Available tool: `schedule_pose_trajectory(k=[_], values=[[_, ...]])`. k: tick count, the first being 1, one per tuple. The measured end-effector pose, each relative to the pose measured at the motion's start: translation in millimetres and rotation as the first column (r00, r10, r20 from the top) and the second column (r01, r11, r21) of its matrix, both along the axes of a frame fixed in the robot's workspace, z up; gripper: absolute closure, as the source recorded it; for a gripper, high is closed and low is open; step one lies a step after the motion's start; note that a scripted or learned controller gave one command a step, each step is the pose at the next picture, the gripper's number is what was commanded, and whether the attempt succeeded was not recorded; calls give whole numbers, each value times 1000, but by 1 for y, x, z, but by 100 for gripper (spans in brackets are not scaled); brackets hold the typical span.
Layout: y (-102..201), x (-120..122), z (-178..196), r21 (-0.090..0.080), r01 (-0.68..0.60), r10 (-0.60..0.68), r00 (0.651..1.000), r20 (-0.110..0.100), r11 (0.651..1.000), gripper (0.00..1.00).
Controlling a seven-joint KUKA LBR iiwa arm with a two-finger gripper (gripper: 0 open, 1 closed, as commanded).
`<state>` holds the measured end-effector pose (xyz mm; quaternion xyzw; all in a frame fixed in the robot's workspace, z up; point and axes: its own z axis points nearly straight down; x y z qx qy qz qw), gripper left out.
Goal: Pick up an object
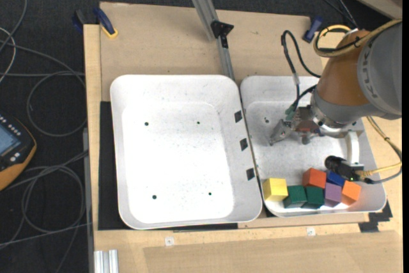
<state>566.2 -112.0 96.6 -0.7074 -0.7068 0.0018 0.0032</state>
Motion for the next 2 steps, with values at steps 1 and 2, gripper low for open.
schedule_pose_trajectory(k=[1,2], values=[[0,2,14,0,-1,1,1000,8,1000,100],[-3,10,60,-3,-2,2,1000,14,1000,100]])
